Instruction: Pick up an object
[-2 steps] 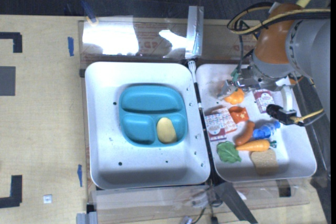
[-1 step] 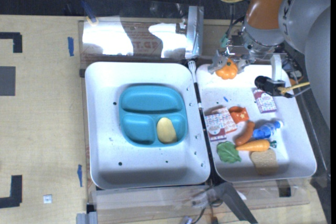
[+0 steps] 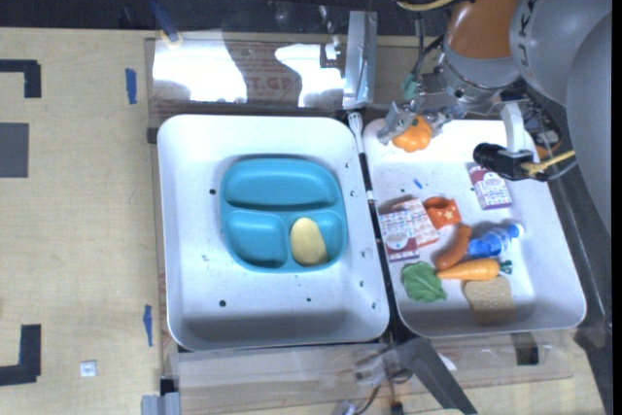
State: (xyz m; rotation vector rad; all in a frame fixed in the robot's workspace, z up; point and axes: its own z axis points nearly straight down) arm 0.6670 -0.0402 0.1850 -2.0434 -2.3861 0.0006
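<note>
- The gripper (image 3: 416,120) hung over the upper left corner of the right bin (image 3: 569,301), at the upper right of the frame, with the grey arm and its orange band reaching in from the right.
- A small orange object (image 3: 414,137) sat directly under the fingertips, apparently pinched between them; it looked raised a little above the bin floor, though the slanted view left that uncertain.
- Judged from this, the step in hand was the lift: the grasp seemed made, and the orange object was just coming clear of the bin.
- The other things lay well apart from the gripper, lower in the right bin: a printed packet (image 3: 408,228), a red piece (image 3: 441,209), a sausage-like piece (image 3: 453,248), a carrot (image 3: 470,271), a green leaf (image 3: 423,282), a slice of bread (image 3: 489,294), a blue item (image 3: 494,239) and a small pink carton (image 3: 491,188).
- In the left bin (image 3: 185,238) a blue divided tray (image 3: 277,190) held a yellow egg-shaped object (image 3: 308,241) in its lower right compartment.
- The next move called for a straight rise, keeping the pinch firm, since the hold looked shallow and the object could slip; the bin's near wall and the divider between the bins stood close by and wanted clearance.
</note>
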